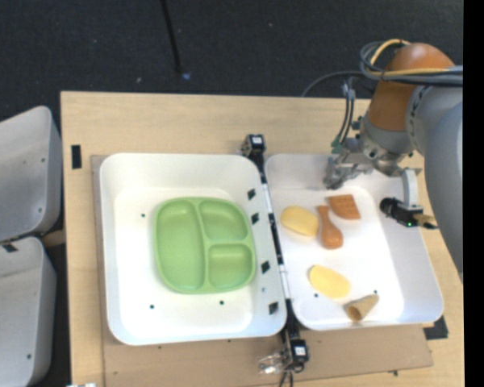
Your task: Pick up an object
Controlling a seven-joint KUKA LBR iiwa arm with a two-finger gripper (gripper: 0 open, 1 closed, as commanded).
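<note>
Wooden bench (177, 123) on a dark floor, two white bins side by side on it. The right bin (403, 297) has all the food: an orange slab (344, 207) touching a brown drumstick (330, 228), a yellow lump (299, 221) just beside that, then a yellow oval (329, 281) and a tan cone (360, 306) nearer the front. The gripper (339, 176) hangs just above the slab at the bin's back; can't tell its state. The left bin (129, 176) holds a green divided plate (203, 244).
</note>
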